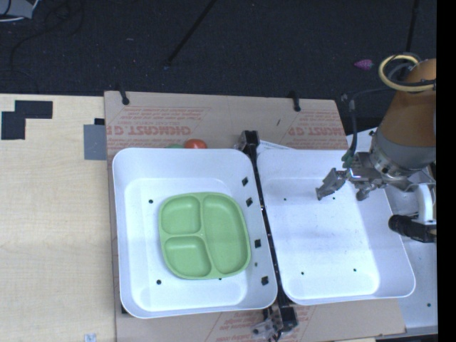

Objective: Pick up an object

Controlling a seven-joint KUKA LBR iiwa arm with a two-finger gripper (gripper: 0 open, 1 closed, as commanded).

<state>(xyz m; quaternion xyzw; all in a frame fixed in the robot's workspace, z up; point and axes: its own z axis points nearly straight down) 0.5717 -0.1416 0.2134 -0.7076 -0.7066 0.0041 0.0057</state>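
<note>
Plate: the green three-compartment plastic plate (204,235) lies flat in the left white bin (135,184).
My gripper (343,184): over the right white bin (399,276), fingers spread apart, holding nothing.
Bearing: plate lies leftward across the divider, well apart.

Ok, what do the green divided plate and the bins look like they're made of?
The green divided plate looks like moulded plastic: even pale green, soft matte sheen, rounded compartment ridges. The left bin and right bin look like thin formed white plastic, smooth and slightly glossy, with rounded corners and rolled rims. The board under them looks like printed brown cardboard. All judged by look alone.
</note>
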